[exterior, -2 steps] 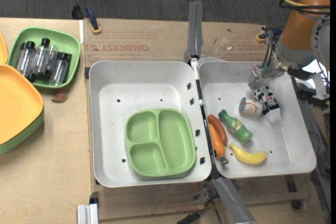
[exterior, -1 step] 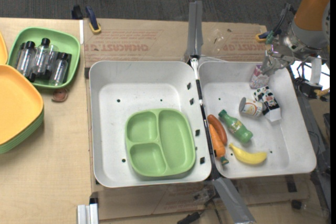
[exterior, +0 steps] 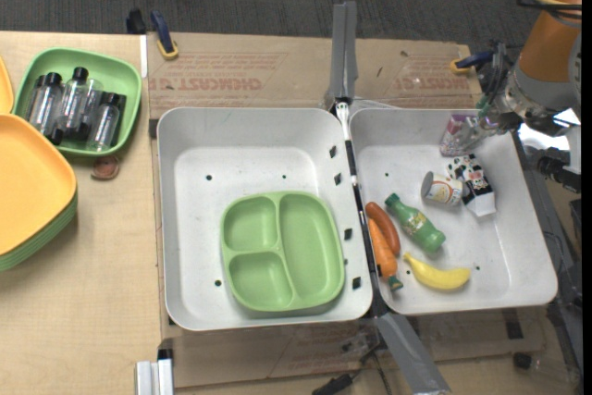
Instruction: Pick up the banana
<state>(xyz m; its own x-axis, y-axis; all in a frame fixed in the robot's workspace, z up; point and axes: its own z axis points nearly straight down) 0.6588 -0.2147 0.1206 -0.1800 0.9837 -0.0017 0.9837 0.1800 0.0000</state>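
Banana (exterior: 438, 275) | lies untouched at right bin's (exterior: 518, 291) front | pincer (exterior: 481, 120) well apart at back, grip state cannot tell | pick not yet begun

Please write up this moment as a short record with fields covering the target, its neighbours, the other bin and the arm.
target: yellow curved toy banana, lying flat near the front of the right white bin
neighbours: green plastic bottle just behind it, orange carrot to its left by the divider
further back: small white cup on its side, black-and-white carton
left white bin: holds a green three-compartment plate
gripper: above the right bin's back corner, far from the banana
task status: banana not yet picked up
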